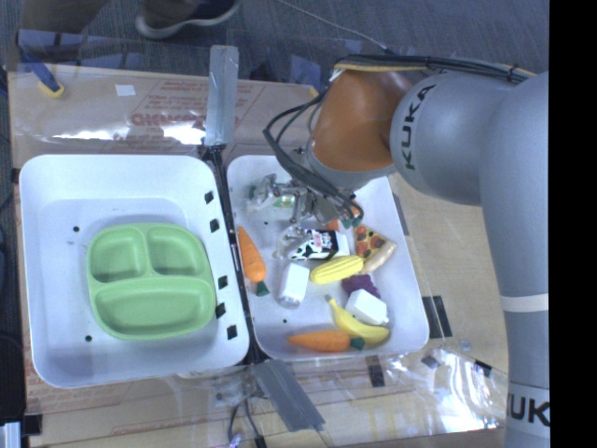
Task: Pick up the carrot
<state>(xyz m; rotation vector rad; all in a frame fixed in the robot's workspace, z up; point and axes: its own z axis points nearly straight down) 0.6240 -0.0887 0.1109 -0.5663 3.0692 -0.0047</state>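
Carrot (251, 255) lies in the right bin (403, 250), tight against its left wall, leaf end toward the camera. A second carrot (320, 341) rests along the near wall, just beside a banana (354, 323). The gripper (312, 222) hangs over the bin's middle, above a black-and-white toy (313, 245) and a corn cob (337, 269); how it is set I cannot tell. Likely trouble: the wall blocks a clean grip on the left carrot, or the descent catches the crowded toys instead.
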